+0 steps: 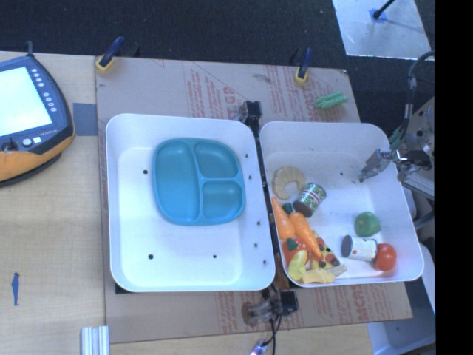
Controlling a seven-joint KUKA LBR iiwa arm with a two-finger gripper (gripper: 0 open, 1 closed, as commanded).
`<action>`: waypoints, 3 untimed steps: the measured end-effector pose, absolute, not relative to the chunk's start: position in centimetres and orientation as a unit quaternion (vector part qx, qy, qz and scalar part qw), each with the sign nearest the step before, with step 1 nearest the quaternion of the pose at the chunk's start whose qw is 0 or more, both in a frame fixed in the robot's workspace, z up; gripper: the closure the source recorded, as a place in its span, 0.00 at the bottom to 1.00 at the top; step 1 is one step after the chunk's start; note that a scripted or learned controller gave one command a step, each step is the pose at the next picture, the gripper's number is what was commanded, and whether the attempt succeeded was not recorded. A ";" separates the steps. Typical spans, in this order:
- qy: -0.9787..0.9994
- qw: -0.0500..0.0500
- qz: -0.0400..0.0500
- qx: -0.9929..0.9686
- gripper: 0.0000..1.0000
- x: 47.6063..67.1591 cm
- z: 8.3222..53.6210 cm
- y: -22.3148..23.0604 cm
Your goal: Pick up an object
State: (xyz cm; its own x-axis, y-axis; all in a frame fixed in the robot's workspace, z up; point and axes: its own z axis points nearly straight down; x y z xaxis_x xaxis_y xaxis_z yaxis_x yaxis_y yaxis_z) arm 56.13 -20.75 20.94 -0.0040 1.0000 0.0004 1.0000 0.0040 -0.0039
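The right bin [332, 135] holds several toy items. A tan ring [288, 177] and a small can [310, 197] lie near its left wall. Orange carrots [295, 229] and yellow pieces [314, 274] are piled in its front left corner. A green ball [366, 223], a white cylinder [360, 248] and a red tomato [385, 257] sit at the front right. My gripper [372, 167] reaches in from the right edge, over the bin's back right part, apart from all the items, with nothing seen in it.
The left bin [126, 198] holds a blue divided plate [198, 180]. A tablet in an orange case [29, 117] lies at the far left. Clamps [109, 55] [301, 66] and a green object [330, 100] sit on the board behind the bins.
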 end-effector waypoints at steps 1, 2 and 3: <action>-0.710 0.003 0.002 -0.705 0.00 54.1 9.5 -14.1; -0.709 0.000 0.001 -0.705 0.00 50.1 9.2 -10.0; -0.708 0.001 0.001 -0.706 0.00 53.6 9.2 -12.6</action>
State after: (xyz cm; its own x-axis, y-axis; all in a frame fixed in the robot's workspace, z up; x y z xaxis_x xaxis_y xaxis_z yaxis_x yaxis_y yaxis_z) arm 53.65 -12.55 9.17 -0.0020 1.0000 0.0006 1.0000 0.0020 -0.0033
